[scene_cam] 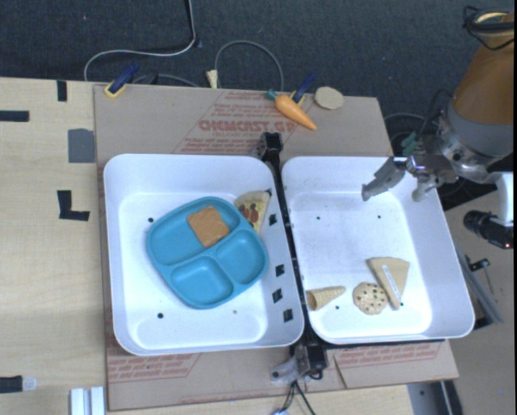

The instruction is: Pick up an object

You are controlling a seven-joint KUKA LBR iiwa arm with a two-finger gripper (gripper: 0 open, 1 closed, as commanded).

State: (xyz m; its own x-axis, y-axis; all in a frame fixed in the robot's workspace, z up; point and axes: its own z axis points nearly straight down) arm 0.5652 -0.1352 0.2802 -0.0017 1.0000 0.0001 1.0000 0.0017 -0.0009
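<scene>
Down in the right bin [431, 258] three bits of toy food sit bunched together: a tan wedge [390, 277] with a pale stripe along it, a round cookie [370, 298] dotted with dark chips, and a small cone [325, 297] lying on its side. Above them the gripper [399, 180] hangs over the far right part of that same bin, its two dark fingers [378, 184] spread apart and nothing between them. The grey arm [481, 102] with its orange band comes in from the right, over the bin's right rim. Between the tool and the food the white floor is bare, a wide open stretch with only tiny dark specks on it. The wedge lies almost straight toward the camera from the gripper, well apart from it; the cookie touches or nearly touches the wedge's left side, and the cone sits further left, near the divider between the bins. All three are close to the bin's near wall. To the tool's left, across the divider, the left bin [129, 258] holds a blue plate [208, 253] with a brown square [208, 226] on it and a pizza slice [253, 207] just beside its rim. Beyond the tool and to its left, on the cardboard, a carrot [294, 111] and a pale disc [329, 98] rest near each other.
</scene>
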